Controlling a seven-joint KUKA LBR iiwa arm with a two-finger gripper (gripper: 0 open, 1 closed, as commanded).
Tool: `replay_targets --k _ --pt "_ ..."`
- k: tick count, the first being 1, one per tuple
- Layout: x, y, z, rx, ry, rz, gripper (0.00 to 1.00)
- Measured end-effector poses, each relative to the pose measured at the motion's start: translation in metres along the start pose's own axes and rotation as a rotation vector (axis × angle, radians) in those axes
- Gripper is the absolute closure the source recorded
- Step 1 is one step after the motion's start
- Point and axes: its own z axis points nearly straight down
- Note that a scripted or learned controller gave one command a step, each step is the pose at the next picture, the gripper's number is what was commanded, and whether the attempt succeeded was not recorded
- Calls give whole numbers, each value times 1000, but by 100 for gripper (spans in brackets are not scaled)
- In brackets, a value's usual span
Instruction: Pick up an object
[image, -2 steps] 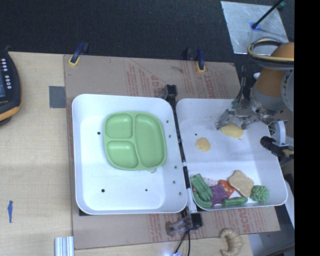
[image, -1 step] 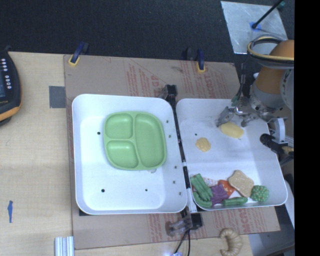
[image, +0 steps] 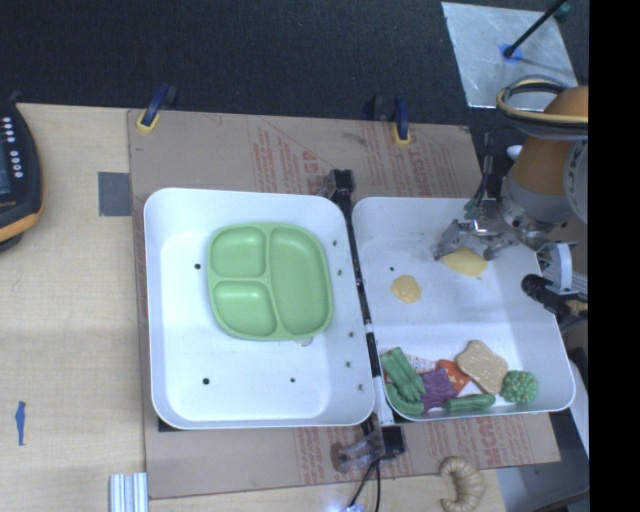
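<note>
Toy food heap (image: 460, 380) sits at the near end of the right bin (image: 530, 325), well clear of the jaws.
Gripper (image: 468, 243) is down at the far end of that bin, right on top of a pale yellow piece (image: 466, 263) that pokes out just below it. Can't tell if the jaws are spread or pinched. A round cookie-ish thing (image: 405, 289) lies a bit to their left. My worry: that piece looks flat, so the jaws could skid off and come up with nothing.

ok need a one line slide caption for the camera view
KUKA arm's gripper poised over a pale yellow piece in the right bin; green divided plate in the left.
</note>
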Motion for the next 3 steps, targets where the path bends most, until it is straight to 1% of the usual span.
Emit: replay_targets --k 1,3 --pt "-3 10 -1 -5 -1 -4 0" --pt "-4 6 0 -1 0 0 0"
